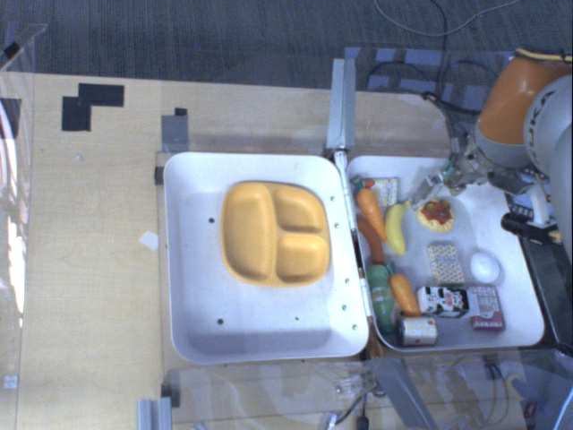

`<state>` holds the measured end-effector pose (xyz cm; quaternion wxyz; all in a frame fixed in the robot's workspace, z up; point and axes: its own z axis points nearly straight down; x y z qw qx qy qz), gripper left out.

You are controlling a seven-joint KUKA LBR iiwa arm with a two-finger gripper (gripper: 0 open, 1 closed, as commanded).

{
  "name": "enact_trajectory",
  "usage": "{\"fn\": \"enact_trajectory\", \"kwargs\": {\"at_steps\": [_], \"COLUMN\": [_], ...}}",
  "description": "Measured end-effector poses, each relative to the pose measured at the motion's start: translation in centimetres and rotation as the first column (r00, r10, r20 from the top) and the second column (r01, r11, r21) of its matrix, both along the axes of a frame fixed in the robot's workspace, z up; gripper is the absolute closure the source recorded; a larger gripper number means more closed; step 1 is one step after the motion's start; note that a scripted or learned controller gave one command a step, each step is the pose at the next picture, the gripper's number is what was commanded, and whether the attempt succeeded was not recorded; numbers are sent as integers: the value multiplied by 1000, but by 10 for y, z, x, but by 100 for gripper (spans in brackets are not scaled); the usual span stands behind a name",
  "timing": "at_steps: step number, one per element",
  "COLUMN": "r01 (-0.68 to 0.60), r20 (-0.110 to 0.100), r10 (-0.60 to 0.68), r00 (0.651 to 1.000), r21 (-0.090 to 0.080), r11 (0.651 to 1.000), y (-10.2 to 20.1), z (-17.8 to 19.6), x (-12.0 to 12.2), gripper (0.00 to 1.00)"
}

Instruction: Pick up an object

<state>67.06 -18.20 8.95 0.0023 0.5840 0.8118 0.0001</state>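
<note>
The right bin (519, 240) holds several small toy items. Along its left wall lie an orange carrot (370, 211), a yellow banana (395, 227) and a second carrot (403, 294). A round pizza toy (436, 213) sits near the back, with a white egg (484, 265), a patterned square packet (444, 262), a black-and-white carton (445, 301) and a can (417, 331) toward the front. My gripper (446, 177) hangs at the bin's back, just behind the pizza toy, with nothing visibly in it.
The left bin (192, 267) holds a yellow divided tray (273, 231) in its middle. The grey arm with its orange band (515, 97) comes in over the right bin's back right corner. A green bottle (380, 294) and a red-printed card (486, 312) lie near the front.
</note>
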Motion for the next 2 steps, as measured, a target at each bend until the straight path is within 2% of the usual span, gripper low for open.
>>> {"fn": "enact_trajectory", "kwargs": {"at_steps": [1, 2], "r01": [-306, -135], "r20": [-7, 10], "r10": [306, 135], "r00": [952, 991], "r21": [-1, 0], "r11": [952, 991], "y": [60, 84], "z": [-2, 1], "x": [-9, -88], "gripper": [0, 0]}}
